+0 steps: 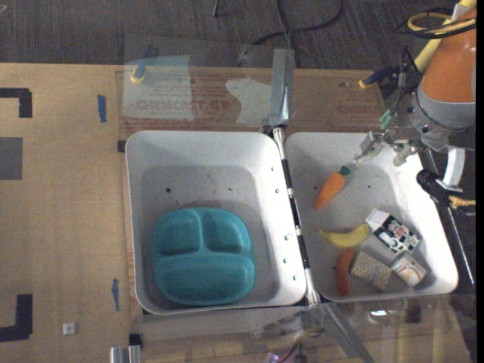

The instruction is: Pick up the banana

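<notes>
The bench point(60, 225) carries two shallow white bins set side by side, so one can serve as a source and the other as a place to drop things. The left bin point(144, 165) holds a teal divided tray point(201, 257) lying flat toward its six o'clock side, probably there as a target for sorted items.

The right bin point(302, 157) holds all the loose objects, crowded into its lower half. The arm point(446, 82), grey with its orange band, enters at about two o'clock of that bin, and its gripper point(382, 146) hangs above the bin's upper rim at roughly one o'clock. Whether the gripper is apart or together cannot be told from this slant, and nothing shows between its tips.

The carrot point(330, 190) lies tilted near the bin's middle, its green top pointing toward one o'clock, just below the gripper. The banana point(345, 237), the thing to be lifted, lies flat at about six o'clock from the carrot, curved with its ends turned up, well apart from the gripper. A red item point(344, 271) sits just beside the banana at its six o'clock. At its three to four o'clock are a patterned box point(393, 233), a speckled brown packet point(370, 269) and a small carton point(409, 271), packed close together.

Judging by this, the approach has not begun; the gripper likely needs to travel toward seven o'clock and descend, with the neighbouring boxes leaving little room on the banana's right end.
</notes>
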### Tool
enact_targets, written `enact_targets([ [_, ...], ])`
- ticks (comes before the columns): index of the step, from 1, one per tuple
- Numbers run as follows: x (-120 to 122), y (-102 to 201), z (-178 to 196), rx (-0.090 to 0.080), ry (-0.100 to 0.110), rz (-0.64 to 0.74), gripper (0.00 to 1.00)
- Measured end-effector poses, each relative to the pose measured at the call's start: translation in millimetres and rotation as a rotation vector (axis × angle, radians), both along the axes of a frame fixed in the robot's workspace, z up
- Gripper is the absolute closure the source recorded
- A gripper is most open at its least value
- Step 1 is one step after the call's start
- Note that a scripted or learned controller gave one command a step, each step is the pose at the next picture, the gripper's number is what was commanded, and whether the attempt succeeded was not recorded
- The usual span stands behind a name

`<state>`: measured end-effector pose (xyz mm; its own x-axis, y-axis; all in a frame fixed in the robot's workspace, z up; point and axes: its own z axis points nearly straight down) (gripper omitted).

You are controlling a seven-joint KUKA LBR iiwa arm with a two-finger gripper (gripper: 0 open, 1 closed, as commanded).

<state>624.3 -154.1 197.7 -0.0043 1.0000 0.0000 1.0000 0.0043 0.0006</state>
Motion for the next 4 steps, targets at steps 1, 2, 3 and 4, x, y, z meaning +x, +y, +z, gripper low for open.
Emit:
enact_targets([
  [1,-24,40,-102,0.001,-0.012,0.142,0.00],
  [2,-24,37,-91,0.001,-0.016,0.136,1.00],
  [3,-24,37,-91,0.001,-0.016,0.136,0.00],
  [4,-112,38,-109,0.000,-0.007,0.001,0.00],
])
